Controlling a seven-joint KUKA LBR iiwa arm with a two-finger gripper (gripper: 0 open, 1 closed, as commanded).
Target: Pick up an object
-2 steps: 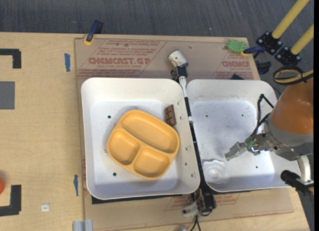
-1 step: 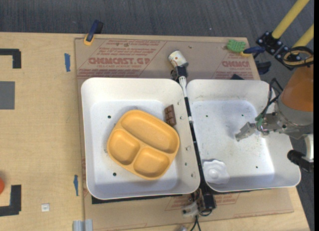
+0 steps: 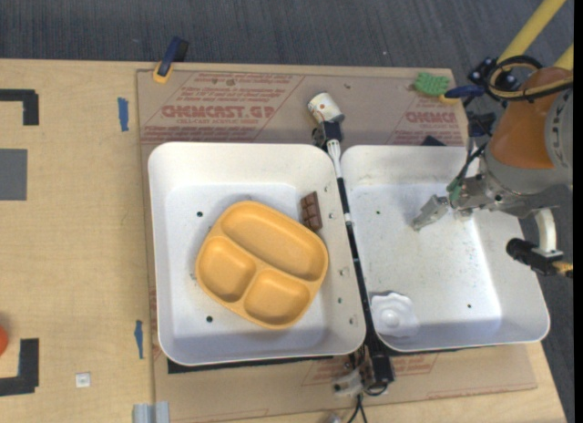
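Tray (image 3: 262, 262), brown block (image 3: 311, 211) in left bin (image 3: 173, 175); white object (image 3: 393, 313) in right bin (image 3: 519, 321); end effector (image 3: 428, 216) state unclear.

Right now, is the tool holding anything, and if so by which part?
Nothing is held. The tool hangs over bare floor of the right white bin, apart from the small white plastic object at that bin's near left corner.

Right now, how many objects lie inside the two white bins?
3: a yellow divided plate and a small brown block in the left bin, a white object in the right bin's near-left corner. The plate may hide more.
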